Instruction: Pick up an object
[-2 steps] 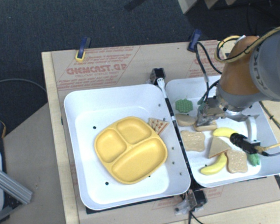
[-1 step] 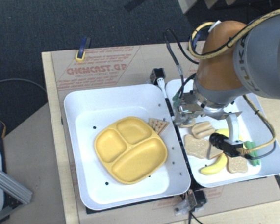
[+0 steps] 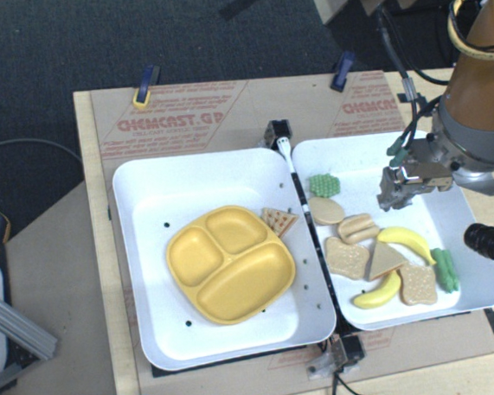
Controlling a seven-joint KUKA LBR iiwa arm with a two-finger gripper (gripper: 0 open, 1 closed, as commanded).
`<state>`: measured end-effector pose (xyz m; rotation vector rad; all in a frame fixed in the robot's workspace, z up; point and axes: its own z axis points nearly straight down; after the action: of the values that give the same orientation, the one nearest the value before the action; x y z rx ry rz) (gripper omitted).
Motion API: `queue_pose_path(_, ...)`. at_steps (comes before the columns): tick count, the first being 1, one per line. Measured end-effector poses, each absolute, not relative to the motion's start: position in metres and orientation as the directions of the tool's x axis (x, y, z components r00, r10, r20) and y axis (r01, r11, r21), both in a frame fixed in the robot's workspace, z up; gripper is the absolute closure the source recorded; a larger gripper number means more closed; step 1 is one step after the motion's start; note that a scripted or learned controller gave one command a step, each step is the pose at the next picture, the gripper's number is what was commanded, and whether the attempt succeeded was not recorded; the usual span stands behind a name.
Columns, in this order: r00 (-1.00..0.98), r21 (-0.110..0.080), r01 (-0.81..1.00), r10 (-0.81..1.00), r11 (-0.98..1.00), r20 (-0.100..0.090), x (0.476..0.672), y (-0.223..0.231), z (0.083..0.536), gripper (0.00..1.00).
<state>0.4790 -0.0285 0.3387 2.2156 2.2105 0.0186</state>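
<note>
Worktop (image 3: 104, 249): carries two bins side by side.
Left bin (image 3: 139, 246): holds divided tray (image 3: 229, 263) in the middle; waffle piece (image 3: 278, 220) touching tray's right edge.
Right bin (image 3: 481, 283): holds food pieces (image 3: 384, 262) clustered in its left and front part.
Pincer (image 3: 396, 193): above right bin, behind the cluster.
Clamps (image 3: 143, 87): on worktop's rear edge.
</note>
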Motion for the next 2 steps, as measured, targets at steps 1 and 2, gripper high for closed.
queue_pose_path(1, -0.005, 0.013, 1.000, 1.000, 0.005, 0.002, 0.481, 0.010, 0.423, 1.00)
queue_pose_path(2, -0.003, -0.011, 1.000, 1.000, 0.003, 0.000, 0.505, 0.038, 0.327, 1.00)
